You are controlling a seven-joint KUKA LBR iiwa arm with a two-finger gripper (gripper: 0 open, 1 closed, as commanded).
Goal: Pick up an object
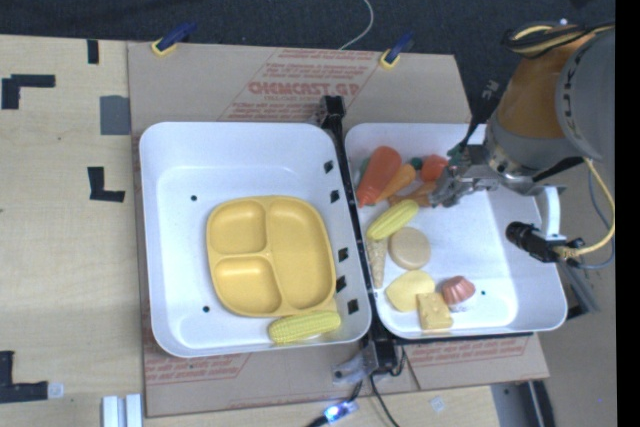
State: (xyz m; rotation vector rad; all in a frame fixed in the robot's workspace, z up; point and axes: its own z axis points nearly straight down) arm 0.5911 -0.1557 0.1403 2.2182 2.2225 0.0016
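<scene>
Jaws (447, 187) beside small orange-red toy vegetable (433, 166)

The pincer (447, 187) hangs low in the right bin (520, 310), close by the orange carrots (385, 171). A yellow divided plate (270, 253) lies in the left bin (170, 215), a corn cob (305, 325) touching its near edge.

Red upside-down lettering, seemingly "CHEMCAST", on the cardboard sheet (300, 85) under the bins.
</scene>
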